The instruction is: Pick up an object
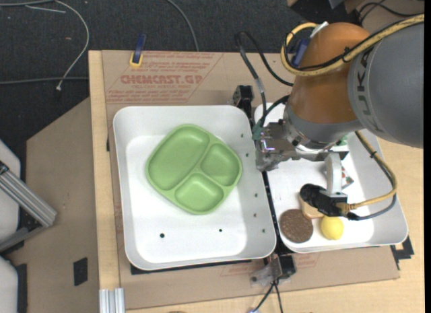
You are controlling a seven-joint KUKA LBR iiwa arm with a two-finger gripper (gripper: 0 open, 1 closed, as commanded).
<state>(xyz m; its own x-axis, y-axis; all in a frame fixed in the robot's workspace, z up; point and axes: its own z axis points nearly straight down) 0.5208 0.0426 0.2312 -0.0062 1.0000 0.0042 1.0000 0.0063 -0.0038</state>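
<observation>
My gripper hangs low over the left edge of the right bin, close to the wall between the two bins. The big grey and orange arm hides much of that bin. In the bin's near part lie a brown round disc and a small yellow lemon-like ball, side by side. A tan piece peeks out just behind the disc. A pale grey object with red and green bits lies further right. None of these is seen in the gripper.
The left bin holds a green divided plate, tilted diamond-wise at its centre. Both bins rest on a cardboard sheet. Cables run behind the bins and at the front edge.
</observation>
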